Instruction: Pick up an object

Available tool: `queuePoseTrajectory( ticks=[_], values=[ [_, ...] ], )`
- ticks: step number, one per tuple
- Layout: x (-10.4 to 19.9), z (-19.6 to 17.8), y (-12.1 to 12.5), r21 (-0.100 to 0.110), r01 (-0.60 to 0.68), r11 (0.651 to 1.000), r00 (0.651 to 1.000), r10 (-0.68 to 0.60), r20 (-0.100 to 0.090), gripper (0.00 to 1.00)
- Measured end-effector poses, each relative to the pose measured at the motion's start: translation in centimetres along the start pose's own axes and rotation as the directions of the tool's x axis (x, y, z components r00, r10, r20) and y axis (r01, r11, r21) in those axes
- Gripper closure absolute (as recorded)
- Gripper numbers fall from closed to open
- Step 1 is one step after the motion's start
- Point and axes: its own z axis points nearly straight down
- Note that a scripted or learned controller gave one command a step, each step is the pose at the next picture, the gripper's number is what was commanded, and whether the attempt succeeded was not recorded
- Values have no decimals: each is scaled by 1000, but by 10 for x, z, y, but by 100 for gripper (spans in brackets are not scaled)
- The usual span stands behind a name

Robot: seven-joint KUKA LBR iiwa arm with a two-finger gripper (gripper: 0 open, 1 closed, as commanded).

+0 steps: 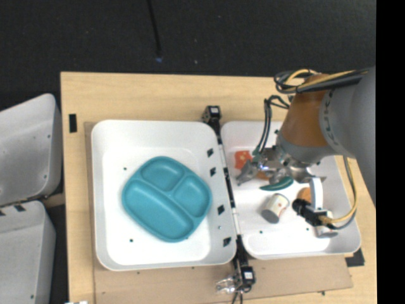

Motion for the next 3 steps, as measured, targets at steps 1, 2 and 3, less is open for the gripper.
queuePoseTrajectory(
  ticks=[1, 2, 3],
  values=[
    [-1, -13, 2, -7, -7, 1000, 1000, 7, 0, 100],
    [-2, -77, 8, -10, 6, 1000, 1000, -6, 0, 100],
    [4, -124, 13, -9, 6, 1000, 1000, -6, 0, 100]
  ],
)
